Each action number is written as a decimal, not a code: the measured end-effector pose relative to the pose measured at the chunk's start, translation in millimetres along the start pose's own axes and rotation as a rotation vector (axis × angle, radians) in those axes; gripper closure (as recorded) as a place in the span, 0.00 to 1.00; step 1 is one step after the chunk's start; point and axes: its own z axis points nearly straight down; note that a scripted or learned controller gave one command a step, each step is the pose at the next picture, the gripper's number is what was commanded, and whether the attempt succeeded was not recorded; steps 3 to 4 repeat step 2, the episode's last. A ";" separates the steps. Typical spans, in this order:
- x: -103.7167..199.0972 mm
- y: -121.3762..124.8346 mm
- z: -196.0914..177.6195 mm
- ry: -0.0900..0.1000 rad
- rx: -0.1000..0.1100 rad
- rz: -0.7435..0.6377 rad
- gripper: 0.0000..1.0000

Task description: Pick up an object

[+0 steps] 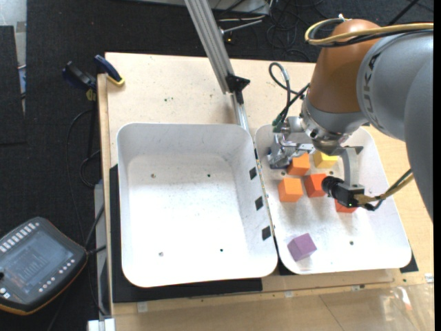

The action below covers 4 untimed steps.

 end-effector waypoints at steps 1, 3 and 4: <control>49.5 11.7 4.8 0.000 -0.001 0.000 1.00; 89.2 31.3 3.4 0.001 -0.002 0.001 1.00; 89.2 31.3 3.4 0.001 -0.002 0.001 1.00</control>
